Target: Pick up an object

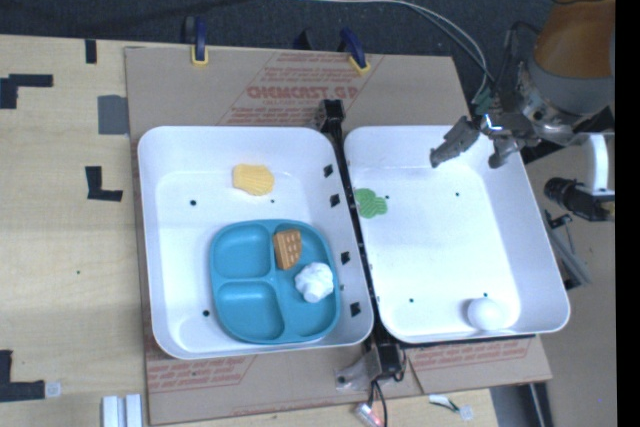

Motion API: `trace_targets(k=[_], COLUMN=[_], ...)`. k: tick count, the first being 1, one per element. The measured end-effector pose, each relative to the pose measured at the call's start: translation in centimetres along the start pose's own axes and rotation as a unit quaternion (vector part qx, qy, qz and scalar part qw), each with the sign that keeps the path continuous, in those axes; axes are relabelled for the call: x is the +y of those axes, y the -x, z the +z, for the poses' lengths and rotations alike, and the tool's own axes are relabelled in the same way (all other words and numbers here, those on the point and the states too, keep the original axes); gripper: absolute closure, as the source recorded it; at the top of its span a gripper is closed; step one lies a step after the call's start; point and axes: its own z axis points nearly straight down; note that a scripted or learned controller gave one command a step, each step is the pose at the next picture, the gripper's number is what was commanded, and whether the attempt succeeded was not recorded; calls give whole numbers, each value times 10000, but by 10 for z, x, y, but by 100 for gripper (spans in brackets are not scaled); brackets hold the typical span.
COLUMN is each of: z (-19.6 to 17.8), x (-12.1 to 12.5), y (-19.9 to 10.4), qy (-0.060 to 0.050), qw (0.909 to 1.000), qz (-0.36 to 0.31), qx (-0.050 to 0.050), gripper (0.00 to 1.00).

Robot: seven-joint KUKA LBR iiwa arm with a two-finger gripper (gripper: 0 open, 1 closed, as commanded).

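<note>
Two white bins are seen side by side on a counter. The tool (472,143) is held over the right bin's (440,245) far right corner, fingers spread wide, nothing between them. In that bin, a green object (370,204) is set by the left wall and a white ball (488,313) near the front edge.

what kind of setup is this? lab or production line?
Most likely a robotics lab bench for pick-up trials. Two white bins sit on cardboard held by clamps, holding only toy-like bits, such as a blue tray and a green item. The gripper hangs over the right bin.
</note>
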Motion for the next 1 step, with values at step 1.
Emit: trace_targets(k=[1], z=[-20], x=[-34], y=[-81], qy=[-22], qw=[10000], qz=[-17], qx=[11], gripper=[0])
